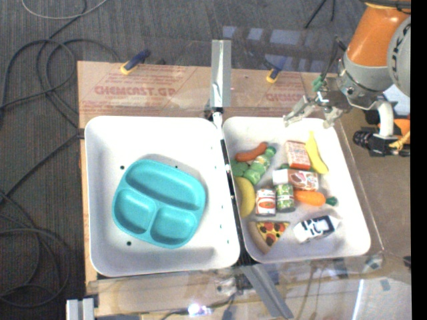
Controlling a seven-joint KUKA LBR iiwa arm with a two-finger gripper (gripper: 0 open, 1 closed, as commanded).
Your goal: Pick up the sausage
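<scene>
1. I am reading the scene from the left: the left bin (93, 199) is holding a teal divided tray (159, 203), which plays no part in this step.
2. I am locating the sausage (251, 154) in the right bin (353, 199), at the far-left part of it, close to the divider between the bins. It is lying roughly flat, its long axis running left to right with a slight tilt.
3. I am noting its neighbours: a green vegetable (255, 169) is touching or nearly touching its near side, and a yellow banana (245, 195) is lying nearer still. The far side of the sausage looks free.
4. I am checking the gripper (312, 111): it is hanging above the far rim of the right bin, to the right of the sausage, fingers spread wide and carrying nothing.
5. I am judging the approach: the gripper is needing travel to the left and slightly nearer, then a wrist turn so the fingers straddle the short axis.
6. I am planning a straight descent, keeping the near finger out of the green vegetable, and closing at mid-length.
</scene>
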